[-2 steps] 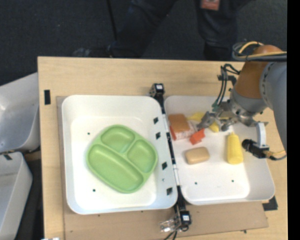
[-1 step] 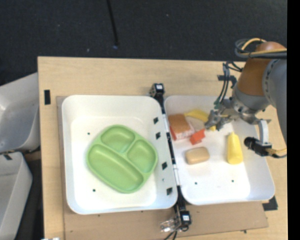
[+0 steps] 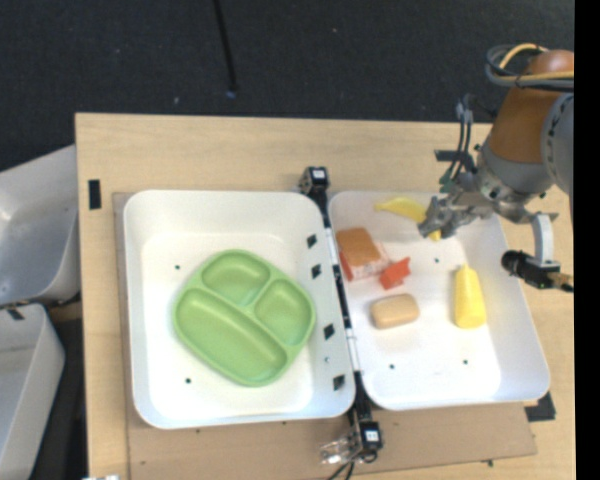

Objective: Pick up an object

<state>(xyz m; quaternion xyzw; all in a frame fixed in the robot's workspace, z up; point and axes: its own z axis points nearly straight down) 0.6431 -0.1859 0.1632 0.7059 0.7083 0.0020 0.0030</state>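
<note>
We note two bins on the bench. The left bin (image 3: 140, 268) holds a green tray (image 3: 242, 315) with three compartments, lying flat near the middle. The right bin (image 3: 520, 368) holds the loose items: a yellow piece (image 3: 402, 208) at its upper edge, an orange block (image 3: 359, 252) near the divider, a small red piece (image 3: 395, 273) just beside the block, a tan lump (image 3: 394, 311) below these, and a yellow cylinder (image 3: 468, 296) toward the right.

The gripper (image 3: 442, 220) sits in the upper right of the frame, low over the top of the right bin, just beside the yellow piece. We cannot tell how it is set, and we see nothing held in it.

Our judgement: no pick is done. Every item lies on the bin floor. The arm looks placed for the yellow piece, so the grasp and the lift are both left to do.
</note>
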